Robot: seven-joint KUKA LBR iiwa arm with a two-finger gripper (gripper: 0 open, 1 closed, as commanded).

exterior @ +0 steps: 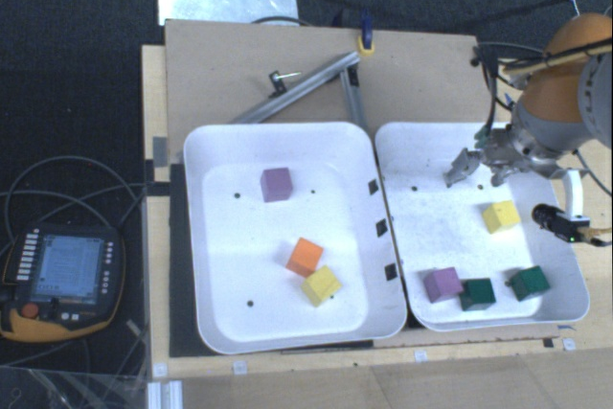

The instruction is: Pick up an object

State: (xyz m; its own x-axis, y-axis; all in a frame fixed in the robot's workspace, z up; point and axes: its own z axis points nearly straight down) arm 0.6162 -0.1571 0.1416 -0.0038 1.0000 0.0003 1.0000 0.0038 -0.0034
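My gripper (482, 170) hangs over the back of the right bin (412, 148), fingers spread apart with nothing between them. A yellow cube (500, 215) lies just in front of it and slightly right. Along the right bin's front lie a purple cube (442, 284), a dark green cube (477, 293) and a second green cube (528, 282). In the left bin (206, 148) sit a purple cube (276, 184), an orange cube (305, 256) and a yellow cube (321, 285) touching the orange one.
A metal bar (297, 88) lies on the cardboard behind the bins. A teach pendant (59, 278) with cables rests on the floor at the left. Black clips (380, 227) sit between the two bins.
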